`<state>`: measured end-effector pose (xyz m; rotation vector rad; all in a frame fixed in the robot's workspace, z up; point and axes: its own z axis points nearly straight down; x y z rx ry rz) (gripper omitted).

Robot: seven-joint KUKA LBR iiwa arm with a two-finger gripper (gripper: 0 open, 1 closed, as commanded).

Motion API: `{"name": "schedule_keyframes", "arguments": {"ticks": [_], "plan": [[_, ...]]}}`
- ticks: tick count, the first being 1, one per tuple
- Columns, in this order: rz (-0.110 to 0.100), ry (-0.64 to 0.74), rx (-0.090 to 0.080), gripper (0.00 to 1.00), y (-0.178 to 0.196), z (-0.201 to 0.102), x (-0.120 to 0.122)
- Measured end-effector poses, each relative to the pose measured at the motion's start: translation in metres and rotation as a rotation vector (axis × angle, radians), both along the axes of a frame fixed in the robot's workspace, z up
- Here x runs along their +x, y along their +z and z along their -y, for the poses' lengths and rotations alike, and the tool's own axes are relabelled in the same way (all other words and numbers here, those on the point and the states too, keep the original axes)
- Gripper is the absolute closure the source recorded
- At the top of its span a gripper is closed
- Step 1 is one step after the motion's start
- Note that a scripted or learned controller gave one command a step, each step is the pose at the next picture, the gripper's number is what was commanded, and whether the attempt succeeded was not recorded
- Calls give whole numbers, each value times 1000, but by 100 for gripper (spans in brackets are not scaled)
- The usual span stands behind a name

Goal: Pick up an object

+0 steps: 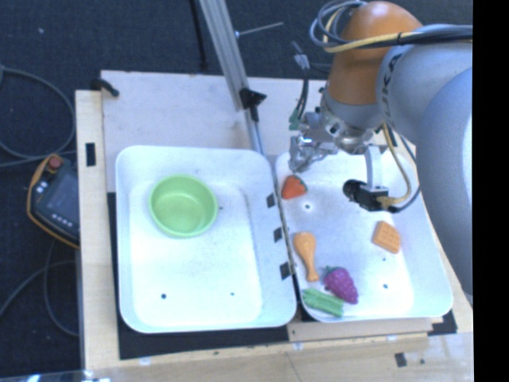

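Strawberry [293,187], a small red-orange toy with a green cap, looks like the piece being gone after: it lies in the right bin [421,293] at about ten o'clock, close against the wall shared with the left bin [135,309]. The gripper [301,157] hangs just above it, toward twelve o'clock from the fruit, its tips near the top of the toy. Nothing can be seen between the fingers, and how far apart they stand I cannot tell from this slant.

My guess is that the strawberry is hollow plastic: very light, stiff, smooth and a bit slippery, with a rounded, tapering body that could squirt out of a pinch. The safest hold would be across its widest part, below the cap, fingers closing from either side and not along the taper. The nearby bin wall may crowd one finger.

Elsewhere in the right bin, a chicken drumstick [305,252] lies at seven o'clock, purple grapes [340,283] and a green vegetable [323,302] at six, and an orange cracker [386,236] at three. A green bowl [184,205] sits in the left bin at ten o'clock.
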<state>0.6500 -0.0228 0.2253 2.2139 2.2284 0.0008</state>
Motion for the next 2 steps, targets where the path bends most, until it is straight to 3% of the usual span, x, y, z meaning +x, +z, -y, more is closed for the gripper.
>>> {"name": "schedule_keyframes", "arguments": {"ticks": [1,2], "plan": [[1,1,1,100,7,-52,0],[2,2,2,100,16,-113,17]]}}
